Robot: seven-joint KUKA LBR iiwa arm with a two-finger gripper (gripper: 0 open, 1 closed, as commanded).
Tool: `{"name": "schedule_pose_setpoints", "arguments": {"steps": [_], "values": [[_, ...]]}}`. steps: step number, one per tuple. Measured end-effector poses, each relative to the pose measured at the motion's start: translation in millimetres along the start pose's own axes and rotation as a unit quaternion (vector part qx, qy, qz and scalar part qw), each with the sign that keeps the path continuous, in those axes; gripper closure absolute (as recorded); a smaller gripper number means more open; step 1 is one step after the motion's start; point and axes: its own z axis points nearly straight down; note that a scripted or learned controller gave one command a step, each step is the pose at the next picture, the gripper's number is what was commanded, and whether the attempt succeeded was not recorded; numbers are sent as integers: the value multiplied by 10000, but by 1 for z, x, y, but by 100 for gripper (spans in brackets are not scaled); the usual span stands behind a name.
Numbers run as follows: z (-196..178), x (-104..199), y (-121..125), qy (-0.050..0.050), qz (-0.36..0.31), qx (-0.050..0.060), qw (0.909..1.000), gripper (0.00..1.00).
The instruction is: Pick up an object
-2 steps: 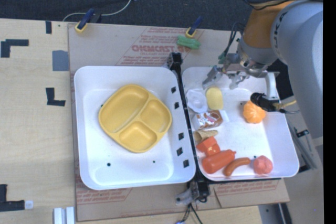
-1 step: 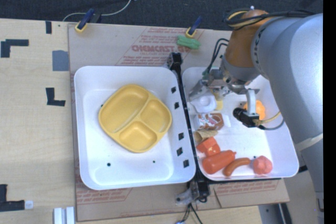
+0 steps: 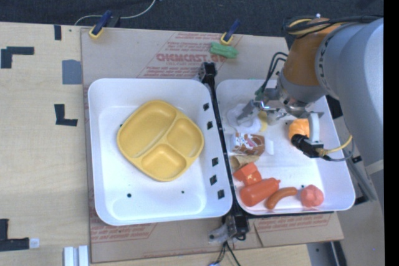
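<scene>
From where I stand, the left bin (image 3: 100, 152) takes the near half of the bench, and a yellow divided plate (image 3: 160, 139) lies in it, tilted a little, sitting toward the middle and the 12 o'clock side. White floor shows all round the plate, widest at 6 o'clock, and the plate keeps clear of every wall. A dark divider (image 3: 215, 146) with small black clips runs between the two bins.

The right bin (image 3: 340, 196) is busier. Close to its left wall lies a clear packet with brown contents (image 3: 249, 144). At 6 o'clock from that sit an orange-red pepper-like piece (image 3: 247, 172) and a red-orange carrot-like piece (image 3: 259, 191) touching it, then a curved orange sausage shape (image 3: 282, 195), then a pink lump (image 3: 312, 195) near the bin's lower right corner. These four crowd the 6 o'clock wall, leaving a bare strip of white floor above them across the middle of the bin.

The gripper (image 3: 263, 106) hangs at the 12 o'clock end of this bin, above a crumpled clear wrapper (image 3: 240, 114); I cannot tell how its jaws stand or whether anything is in them. An orange round object (image 3: 299, 128) sits at 3 o'clock from the gripper, beside a black cable fitting, and the grey arm (image 3: 355, 78) covers the bin's upper right corner
</scene>
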Motion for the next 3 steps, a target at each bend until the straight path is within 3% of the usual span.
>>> {"name": "schedule_pose_setpoints", "arguments": {"steps": [1, 2, 3], "values": [[2, 31, 42, 2, -37, 17, 10000, 0], [-9, 29, 41, 2, -23, 14, 10000, 100], [-104, 83, -46, 21, -29, 3, 10000, 100]]}}
